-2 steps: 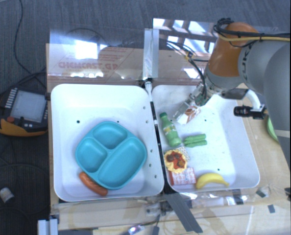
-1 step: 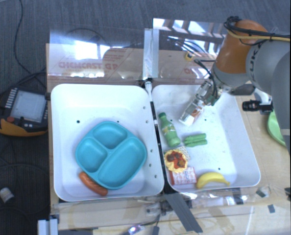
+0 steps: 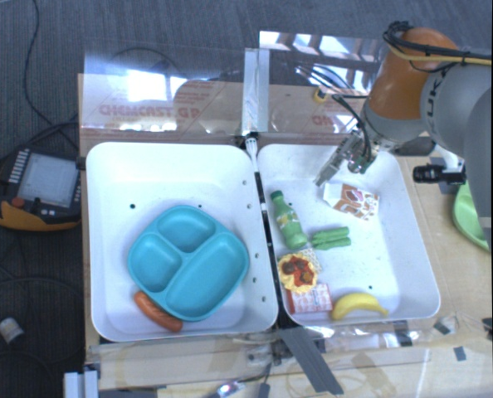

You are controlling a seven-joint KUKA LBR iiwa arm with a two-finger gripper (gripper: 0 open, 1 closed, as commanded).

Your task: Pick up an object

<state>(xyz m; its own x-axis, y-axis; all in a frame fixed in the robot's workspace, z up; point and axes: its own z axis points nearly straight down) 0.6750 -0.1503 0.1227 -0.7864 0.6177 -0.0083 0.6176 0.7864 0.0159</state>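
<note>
The right bin (image 3: 421,255) holds several items. Among them are a green bottle (image 3: 289,223), a green pea pod (image 3: 330,239), a white snack packet (image 3: 352,200), a red and yellow toy food piece (image 3: 298,270), a red and white packet (image 3: 310,298) and a banana (image 3: 358,307). My gripper (image 3: 344,166) hangs over the far part of the right bin, just above the snack packet. Its fingers are open and nothing is between them.
In the left bin (image 3: 114,189) lies a blue divided plate (image 3: 188,259) with an orange sausage (image 3: 157,311) at its near edge. A handheld controller (image 3: 37,189) lies on the floor to the left. A green object (image 3: 472,214) sits at the right edge.
</note>
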